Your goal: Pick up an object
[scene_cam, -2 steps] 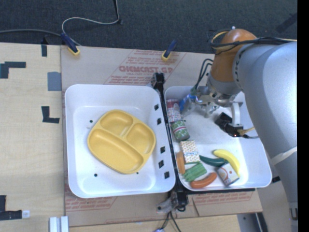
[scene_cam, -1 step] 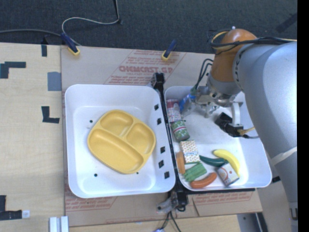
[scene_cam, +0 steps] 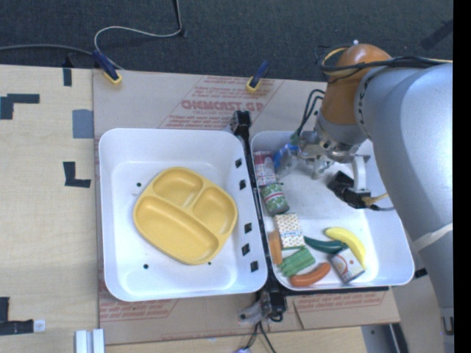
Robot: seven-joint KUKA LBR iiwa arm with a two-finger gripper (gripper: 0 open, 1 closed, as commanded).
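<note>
gripper [scene_cam: 318, 160] at right bin [scene_cam: 390, 259] far end, grip state cannot tell | nearest: green can [scene_cam: 274, 196], toward divider, long axis along divider | banana [scene_cam: 347, 243] farther

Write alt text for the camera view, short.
A grey arm with an orange band reaches from the right over the right white bin, which holds a banana, a small can, a hot dog and other toy food. The left bin holds a yellow divided tray.
</note>
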